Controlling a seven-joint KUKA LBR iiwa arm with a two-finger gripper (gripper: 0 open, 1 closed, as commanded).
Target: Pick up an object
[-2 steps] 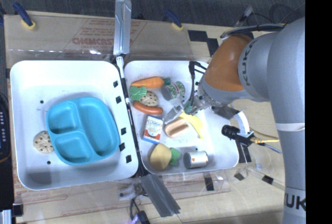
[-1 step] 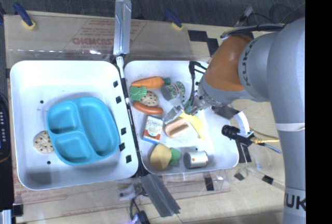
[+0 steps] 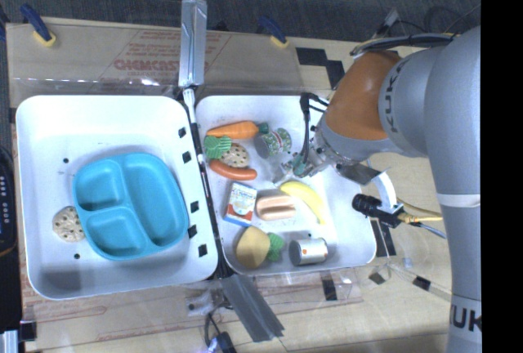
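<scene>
While the jaws hang low in the right bin, just above the banana and beside the small can, I cannot tell how wide they stand; the wrist hides them. A good grasp would drop straight onto the banana, probably the nearest target, across its narrow width. Toys crowd the left; bare floor lies toward the right wall.

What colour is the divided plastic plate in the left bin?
The divided plastic plate is light blue, seen in the camera view from above.
</scene>
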